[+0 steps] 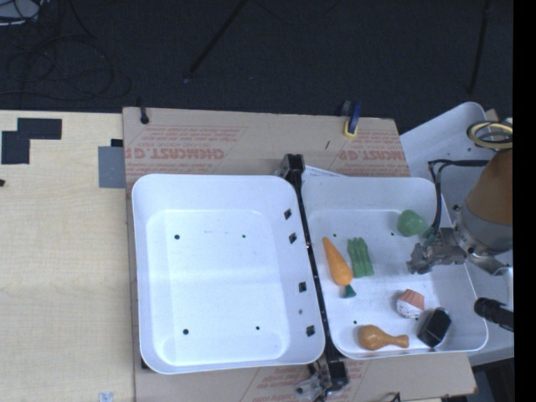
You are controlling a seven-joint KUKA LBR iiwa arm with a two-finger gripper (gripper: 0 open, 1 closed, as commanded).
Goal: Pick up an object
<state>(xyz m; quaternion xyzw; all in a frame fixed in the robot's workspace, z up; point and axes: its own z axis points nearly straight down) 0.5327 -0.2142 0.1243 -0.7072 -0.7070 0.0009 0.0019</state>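
Tool (421,258) at right of frame, grip state can't tell; green ball (410,222) lies just above-left, prob. nearest obj.

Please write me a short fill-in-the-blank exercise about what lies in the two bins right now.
1. The carrot lies in the ____ bin.
2. Right beside the carrot lies a ____ bean pod.
3. The gripper hovers just below the ____ ball.
4. The black object sits near the bin's ____ right corner.

Missing words: right; green; green; lower
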